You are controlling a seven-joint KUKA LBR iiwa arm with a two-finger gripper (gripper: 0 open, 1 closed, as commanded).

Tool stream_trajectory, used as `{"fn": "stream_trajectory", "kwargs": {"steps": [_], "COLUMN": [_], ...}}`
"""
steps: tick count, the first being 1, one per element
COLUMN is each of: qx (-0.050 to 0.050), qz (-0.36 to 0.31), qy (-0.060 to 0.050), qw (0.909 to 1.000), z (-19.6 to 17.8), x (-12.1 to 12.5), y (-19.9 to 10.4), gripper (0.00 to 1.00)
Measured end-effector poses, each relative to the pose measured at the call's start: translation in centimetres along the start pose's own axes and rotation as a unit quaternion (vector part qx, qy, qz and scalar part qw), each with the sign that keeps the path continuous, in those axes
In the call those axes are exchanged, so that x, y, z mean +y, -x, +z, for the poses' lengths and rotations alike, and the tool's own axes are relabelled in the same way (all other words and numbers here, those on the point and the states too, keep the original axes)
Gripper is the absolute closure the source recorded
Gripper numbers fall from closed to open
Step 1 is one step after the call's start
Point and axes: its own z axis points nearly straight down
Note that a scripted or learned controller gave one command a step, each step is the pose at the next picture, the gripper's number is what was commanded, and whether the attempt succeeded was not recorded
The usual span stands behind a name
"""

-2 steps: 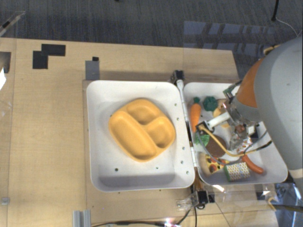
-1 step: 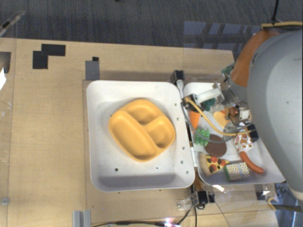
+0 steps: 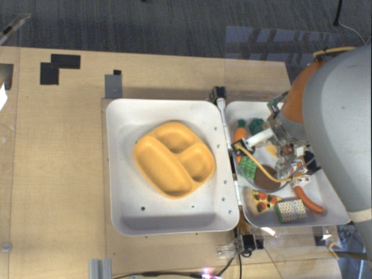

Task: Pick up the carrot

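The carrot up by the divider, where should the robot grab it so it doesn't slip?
Probably by the orange body of the carrot, from straight above. It lies near the right bin's left wall, with its green top to the right, so fingers closing across its narrow width should have room. The gripper sits lower right of it.

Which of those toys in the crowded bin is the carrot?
Look in the right bin, at its far left corner beside the divider. The carrot is the small orange piece there, next to a dark green toy; the sausage is redder and lies nearer.
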Motion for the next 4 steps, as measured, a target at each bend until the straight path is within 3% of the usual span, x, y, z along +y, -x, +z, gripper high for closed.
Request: {"fn": "stream_trajectory", "kwargs": {"steps": [1, 2, 3, 4], "qx": [0.001, 0.0, 0.0, 0.002], "qz": [-0.005, -0.005, 0.057, 0.053], "qy": [0.002, 0.001, 0.003, 0.003], "qw": [1.0, 1.0, 0.9984, 0.9986], "z": [-1.2, -1.1, -0.1, -1.4], "x": [-0.1, -0.1, 0.2, 0.2], "y": [-0.2, -0.1, -0.2, -0.5], "gripper": [1.0, 0.0, 0.0, 1.0]}}
